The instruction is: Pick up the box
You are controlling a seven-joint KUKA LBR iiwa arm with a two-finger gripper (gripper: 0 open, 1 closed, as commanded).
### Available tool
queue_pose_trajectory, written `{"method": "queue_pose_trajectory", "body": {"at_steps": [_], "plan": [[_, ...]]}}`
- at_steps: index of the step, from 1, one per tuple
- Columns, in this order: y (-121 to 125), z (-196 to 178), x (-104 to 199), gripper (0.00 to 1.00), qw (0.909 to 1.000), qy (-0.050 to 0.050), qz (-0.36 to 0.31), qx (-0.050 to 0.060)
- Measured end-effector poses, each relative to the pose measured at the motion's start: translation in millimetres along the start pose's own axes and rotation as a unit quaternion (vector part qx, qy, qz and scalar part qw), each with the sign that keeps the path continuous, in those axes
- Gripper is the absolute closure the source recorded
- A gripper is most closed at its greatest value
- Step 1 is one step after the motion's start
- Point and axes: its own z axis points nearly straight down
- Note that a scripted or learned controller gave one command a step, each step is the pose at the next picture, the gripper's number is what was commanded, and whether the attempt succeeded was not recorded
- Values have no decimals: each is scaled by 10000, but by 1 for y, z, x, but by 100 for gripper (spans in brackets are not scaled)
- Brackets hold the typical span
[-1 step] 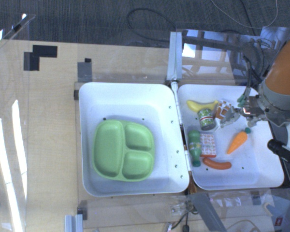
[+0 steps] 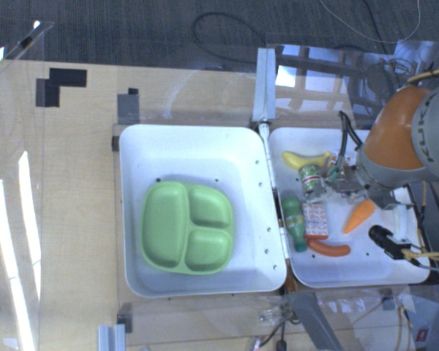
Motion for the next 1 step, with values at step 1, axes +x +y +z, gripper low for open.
{"method": "queue_pose_trajectory", "body": {"at_steps": [1], "plan": [[-29, 2, 20, 0, 9960, -76, -878, -146]]}}
